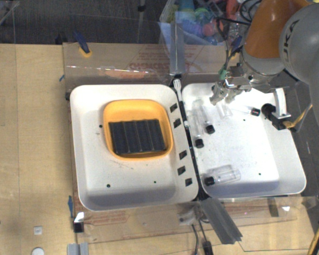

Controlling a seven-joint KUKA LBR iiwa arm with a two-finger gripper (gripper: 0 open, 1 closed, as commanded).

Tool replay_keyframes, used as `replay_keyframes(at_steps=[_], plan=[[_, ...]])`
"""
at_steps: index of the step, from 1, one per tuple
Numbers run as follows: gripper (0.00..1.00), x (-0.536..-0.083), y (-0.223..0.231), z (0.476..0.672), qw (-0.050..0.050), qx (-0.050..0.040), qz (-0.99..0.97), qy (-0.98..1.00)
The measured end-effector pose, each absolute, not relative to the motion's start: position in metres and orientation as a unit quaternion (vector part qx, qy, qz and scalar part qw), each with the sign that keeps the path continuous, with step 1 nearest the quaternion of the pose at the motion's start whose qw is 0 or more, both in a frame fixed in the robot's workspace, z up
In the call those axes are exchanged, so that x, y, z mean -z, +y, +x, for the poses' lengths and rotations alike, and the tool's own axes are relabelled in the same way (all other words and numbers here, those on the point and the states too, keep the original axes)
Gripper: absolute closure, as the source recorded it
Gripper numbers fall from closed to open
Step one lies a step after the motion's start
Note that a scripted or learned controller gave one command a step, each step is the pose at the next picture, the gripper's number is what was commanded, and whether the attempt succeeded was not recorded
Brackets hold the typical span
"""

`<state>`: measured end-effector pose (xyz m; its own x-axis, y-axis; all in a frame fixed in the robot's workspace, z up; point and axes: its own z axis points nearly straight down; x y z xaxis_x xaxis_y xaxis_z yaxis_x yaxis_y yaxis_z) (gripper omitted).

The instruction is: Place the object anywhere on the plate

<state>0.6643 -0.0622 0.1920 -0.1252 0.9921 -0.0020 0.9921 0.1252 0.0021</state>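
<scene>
— Claw (221,95) first: where is it?
— Over the far part of the right bin (266,163), below the arm's orange band (266,23). Its fingers look slightly apart with nothing between them, tips close to the bin floor.
— And the objects?
— Three clear vials with black caps lie in that bin: two side by side just left of the claw (201,120), one near the front edge (221,175). A small black piece (254,111) lies to the claw's right.
— The plate?
— Orange plate (137,127) in the left bin (90,158), carrying a dark ribbed block (136,136).
— Any writing?
— A dark letter on the grey arm casing, too cropped to read.
</scene>
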Motion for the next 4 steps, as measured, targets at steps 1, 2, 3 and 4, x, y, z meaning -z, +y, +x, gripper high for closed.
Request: replay_keyframes(at_steps=[1,2,3,4], plan=[[0.00,-0.192,-0.062,0.664,0.002,-0.0002,0.661,0.750],[0.00,-0.221,-0.110,0.667,0.002,-0.0002,0.619,0.785],[0.00,-0.238,-0.135,0.667,0.003,-0.0006,0.522,0.853],[0.00,-0.239,-0.160,0.668,0.003,-0.0008,0.441,0.897]])
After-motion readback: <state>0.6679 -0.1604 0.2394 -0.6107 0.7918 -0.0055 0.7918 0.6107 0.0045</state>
